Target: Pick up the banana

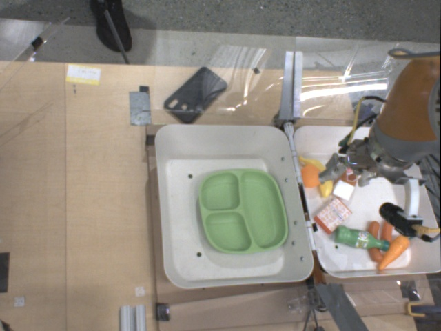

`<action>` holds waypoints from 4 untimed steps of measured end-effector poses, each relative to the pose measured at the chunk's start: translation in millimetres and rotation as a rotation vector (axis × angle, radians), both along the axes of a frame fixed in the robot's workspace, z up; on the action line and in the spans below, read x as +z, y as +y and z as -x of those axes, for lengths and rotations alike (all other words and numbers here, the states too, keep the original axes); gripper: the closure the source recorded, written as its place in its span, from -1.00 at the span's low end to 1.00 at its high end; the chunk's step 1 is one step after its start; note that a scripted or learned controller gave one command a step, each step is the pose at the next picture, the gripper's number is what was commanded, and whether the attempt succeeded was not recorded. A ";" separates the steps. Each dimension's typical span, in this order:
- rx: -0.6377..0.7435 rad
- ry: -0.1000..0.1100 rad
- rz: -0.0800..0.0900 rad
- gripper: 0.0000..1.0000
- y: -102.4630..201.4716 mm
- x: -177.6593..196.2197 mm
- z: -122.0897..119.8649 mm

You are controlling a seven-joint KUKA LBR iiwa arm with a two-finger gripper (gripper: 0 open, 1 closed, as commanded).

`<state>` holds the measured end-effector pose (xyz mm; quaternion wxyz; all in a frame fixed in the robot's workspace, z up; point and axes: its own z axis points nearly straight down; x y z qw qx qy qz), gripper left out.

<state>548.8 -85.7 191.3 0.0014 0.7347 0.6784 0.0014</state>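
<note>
The banana (325, 188) lies in the right bin (324, 135) close to its left wall. It shows as yellow on both sides of an orange fruit (311, 176) that rests against its middle. My gripper (346, 165) hangs low over the bin just right of the banana and the orange fruit, with the grey and orange arm rising behind it to the right. No part of the banana is visibly between its fingers. A small red thing (350, 177) sits directly under the gripper.
Also in the right bin are a white block (343, 190), a red and white box (331, 216), a green bottle (357, 238), a carrot (393, 252) and sausages (375, 234). The left bin (176, 157) holds a green divided plate (242, 211). A black phone (196, 94) lies on the bench behind.
</note>
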 end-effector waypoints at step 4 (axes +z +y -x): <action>0.080 -0.030 0.009 -1.00 -25.2 -76.9 -38.8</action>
